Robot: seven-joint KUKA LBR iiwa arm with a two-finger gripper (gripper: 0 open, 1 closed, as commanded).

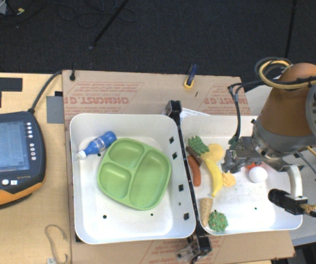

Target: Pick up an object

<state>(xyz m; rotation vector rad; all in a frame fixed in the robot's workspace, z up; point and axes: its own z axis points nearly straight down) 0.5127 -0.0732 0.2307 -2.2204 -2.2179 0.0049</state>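
The right bin [256, 216] holds a yellow banana [215, 172], a brown sausage [194, 169], a green leafy toy [198, 145], a white egg [258, 174], a tan cone [206, 207] and a green broccoli piece [218, 221]. My gripper [232, 161] hangs low over the middle of this bin, just right of the banana and left of the egg. Its dark fingers point down toward a small yellow piece [228, 179] beside the banana. I cannot make out anything held between them.
The left bin [86, 213] carries a green divided plate [135, 172] and a small blue bottle [97, 144] at its back left. A black divider [182, 169] separates the bins. A tablet [9, 150] lies left of the bench.
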